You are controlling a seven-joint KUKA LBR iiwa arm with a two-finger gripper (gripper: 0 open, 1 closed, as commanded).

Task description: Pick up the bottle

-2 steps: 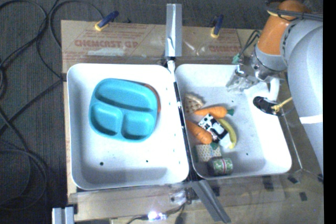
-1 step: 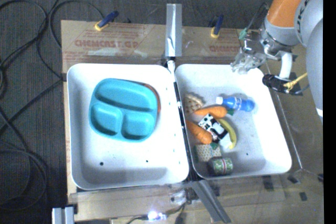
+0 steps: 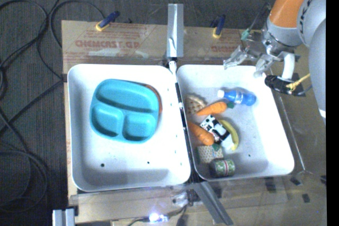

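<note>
Above the far rim of the right bin (image 3: 275, 108) hangs the gripper (image 3: 245, 61), its 2 fingers spread apart with nothing between them. The bottle (image 3: 237, 97), blue with a white cap, lies on its side on the bin floor just below and a little nearer the camera than the fingertips, apart from them. Beyond the bottle from the gripper, 2 carrots (image 3: 211, 109) lie among a heap: the upper carrot's tip comes close to the bottle's cap, and a banana (image 3: 231, 134), a black-and-white toy (image 3: 214, 126) and a can (image 3: 223, 166) sit farther off toward the near wall. Well away on the far side of the divider, the left bin (image 3: 79, 129) holds a blue tray (image 3: 126, 110). By my reading, the task is barely begun: the bottle is untouched, and the descent, the closing on its body and the lift are all left.
</note>
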